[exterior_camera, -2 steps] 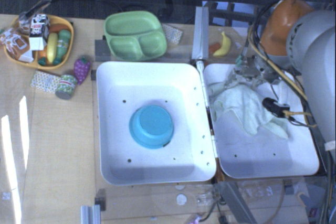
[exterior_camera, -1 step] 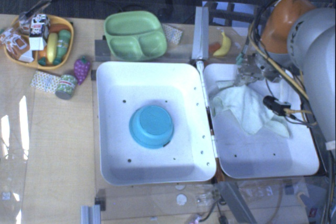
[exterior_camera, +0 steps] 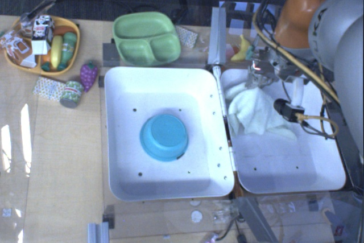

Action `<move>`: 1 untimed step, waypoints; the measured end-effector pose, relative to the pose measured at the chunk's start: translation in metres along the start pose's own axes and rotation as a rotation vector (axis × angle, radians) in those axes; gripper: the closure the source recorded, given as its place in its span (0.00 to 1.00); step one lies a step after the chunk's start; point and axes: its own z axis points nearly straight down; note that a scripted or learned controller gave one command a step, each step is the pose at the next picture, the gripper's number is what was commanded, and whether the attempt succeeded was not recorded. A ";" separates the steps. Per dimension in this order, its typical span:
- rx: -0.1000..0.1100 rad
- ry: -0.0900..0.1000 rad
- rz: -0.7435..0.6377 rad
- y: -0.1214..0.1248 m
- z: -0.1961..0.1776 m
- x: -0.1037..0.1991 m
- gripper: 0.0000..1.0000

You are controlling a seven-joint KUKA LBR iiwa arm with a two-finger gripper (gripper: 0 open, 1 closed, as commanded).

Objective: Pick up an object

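A blue bowl sits upside down near the middle of the left bin. A crumpled white cloth lies in the far left part of the right bin. My gripper hangs over the cloth's far edge, low in the right bin, with the grey arm and its orange band behind it. A small yellow toy lies at the bin's far rim, just beyond the gripper. The gripper's tip is lost against the cloth and cables.
A green divided tray stands behind the left bin. On the wooden bench at left are a yellow bowl of toy food, a purple grape toy and a small can. Black cables loop over the right bin.
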 end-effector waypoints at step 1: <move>0.002 -0.002 0.238 0.019 -0.033 0.066 1.00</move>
